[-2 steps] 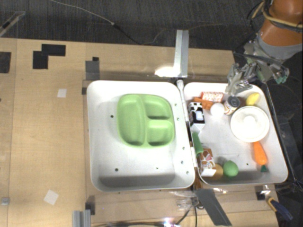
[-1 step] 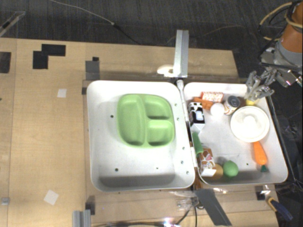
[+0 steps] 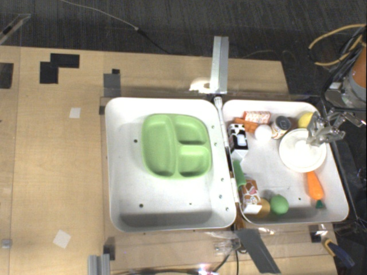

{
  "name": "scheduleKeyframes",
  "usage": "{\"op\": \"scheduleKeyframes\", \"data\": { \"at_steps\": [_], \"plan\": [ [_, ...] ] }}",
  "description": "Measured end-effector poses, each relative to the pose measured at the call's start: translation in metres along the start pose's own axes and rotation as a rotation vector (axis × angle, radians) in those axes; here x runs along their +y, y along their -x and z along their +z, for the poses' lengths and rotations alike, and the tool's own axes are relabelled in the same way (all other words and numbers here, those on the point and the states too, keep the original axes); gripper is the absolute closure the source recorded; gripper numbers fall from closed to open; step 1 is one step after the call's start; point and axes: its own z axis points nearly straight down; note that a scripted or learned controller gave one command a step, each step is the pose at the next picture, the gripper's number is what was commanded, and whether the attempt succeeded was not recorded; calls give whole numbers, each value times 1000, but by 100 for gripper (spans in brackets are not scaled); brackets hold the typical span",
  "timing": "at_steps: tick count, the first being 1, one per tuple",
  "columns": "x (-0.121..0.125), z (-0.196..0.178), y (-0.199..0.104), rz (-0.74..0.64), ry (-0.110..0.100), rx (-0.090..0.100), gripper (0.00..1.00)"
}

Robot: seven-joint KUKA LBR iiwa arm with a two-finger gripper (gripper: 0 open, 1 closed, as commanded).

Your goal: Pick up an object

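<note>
My gripper (image 3: 320, 135) hangs over the far right part of the right bin (image 3: 338, 211), just above the right rim of a white plate (image 3: 298, 152). Nothing shows in its grasp. Around the plate lie a yellow piece (image 3: 305, 119), a dark round lid (image 3: 282, 122), a white ball (image 3: 262, 132) and an orange-red packet (image 3: 256, 118). An orange carrot (image 3: 315, 188) lies near the bin's right wall. A green ball (image 3: 279, 204), a small carton (image 3: 250, 192), a green bottle (image 3: 238, 174) and a black-and-white box (image 3: 238, 136) sit along the left side.
The left bin (image 3: 123, 199) holds a green divided tray (image 3: 175, 145). A metal post (image 3: 220, 62) stands behind the wall between the bins. Cables (image 3: 338, 44) trail at the far right beside the arm.
</note>
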Motion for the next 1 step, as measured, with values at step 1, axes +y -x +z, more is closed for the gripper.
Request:
{"op": "scheduleKeyframes", "data": {
  "at_steps": [1],
  "plan": [
    [46,48,-40,-185,3,2,100]
  ]
}}
